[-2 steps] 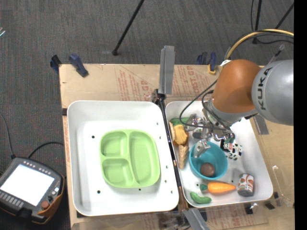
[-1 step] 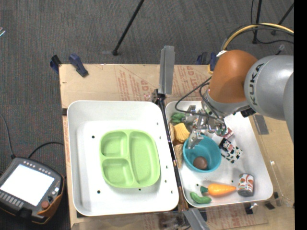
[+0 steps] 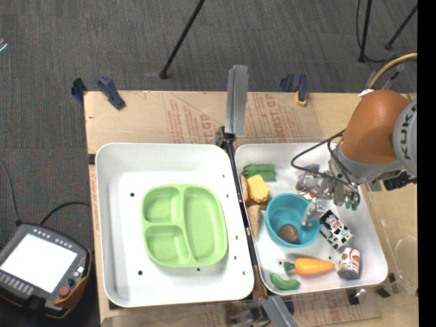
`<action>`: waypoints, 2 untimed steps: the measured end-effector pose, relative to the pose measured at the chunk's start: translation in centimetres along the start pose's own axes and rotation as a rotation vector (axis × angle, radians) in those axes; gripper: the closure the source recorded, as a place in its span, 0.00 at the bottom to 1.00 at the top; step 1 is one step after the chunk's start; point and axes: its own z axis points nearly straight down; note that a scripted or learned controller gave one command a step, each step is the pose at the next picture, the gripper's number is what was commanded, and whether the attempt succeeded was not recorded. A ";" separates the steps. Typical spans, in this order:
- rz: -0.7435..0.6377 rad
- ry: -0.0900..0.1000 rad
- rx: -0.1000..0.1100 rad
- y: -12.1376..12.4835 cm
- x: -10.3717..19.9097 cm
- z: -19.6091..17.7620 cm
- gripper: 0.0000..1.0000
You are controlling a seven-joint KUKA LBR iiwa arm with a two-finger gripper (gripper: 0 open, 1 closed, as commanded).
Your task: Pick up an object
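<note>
End effector point(image 3: 315, 206) over blue bowl point(image 3: 286, 213) rim, rt bin point(image 3: 377, 247) crowded.

Dark grey carpet point(image 3: 136, 26) is covering the floor around the bench, and black tripod legs point(image 3: 185, 31) are slanting across it at the top. A brown cardboard sheet point(image 3: 177, 114) is lying over the bench top, with blue clamps point(image 3: 109, 91) gripping its far edge. A handheld control pendant point(image 3: 42, 267) with a bright screen is sitting on the floor at lower left.
</note>
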 end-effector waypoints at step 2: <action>0.084 -0.003 -0.002 6.1 -0.5 0.0 0.00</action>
